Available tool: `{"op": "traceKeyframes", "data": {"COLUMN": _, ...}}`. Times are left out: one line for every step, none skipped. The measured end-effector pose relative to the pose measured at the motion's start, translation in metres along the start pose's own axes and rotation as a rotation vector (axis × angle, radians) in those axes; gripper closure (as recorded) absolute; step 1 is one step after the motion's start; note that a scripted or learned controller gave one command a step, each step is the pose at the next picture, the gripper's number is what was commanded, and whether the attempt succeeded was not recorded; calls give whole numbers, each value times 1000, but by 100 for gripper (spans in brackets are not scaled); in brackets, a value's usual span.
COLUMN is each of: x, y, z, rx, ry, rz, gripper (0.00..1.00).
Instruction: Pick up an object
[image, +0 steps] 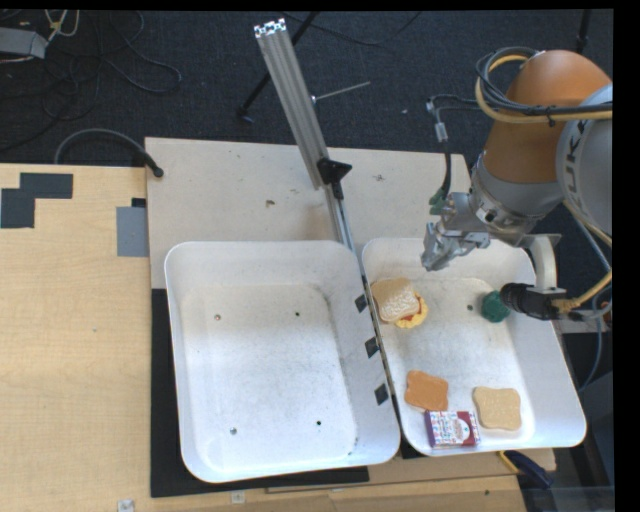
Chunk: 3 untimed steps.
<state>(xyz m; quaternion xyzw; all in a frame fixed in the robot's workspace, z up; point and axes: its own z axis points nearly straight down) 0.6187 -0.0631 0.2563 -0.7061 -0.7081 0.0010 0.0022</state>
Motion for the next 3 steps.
{"op": "traceKeyframes", "data": {"x": 59, "y": 11, "z": 14, "rx": 1, "ry": 1, "rz": -1, "gripper": 100}}
{"op": "traceKeyframes", "data": {"x": 109, "y": 22, "z": 31, "rx": 0, "ry": 0, "rz": -1, "gripper": 100}}
{"op": "traceKeyframes", "data": {"x": 151, "y": 43, "z": 29, "rx": -3, "ry": -1, "rz": 1, "gripper": 100}}
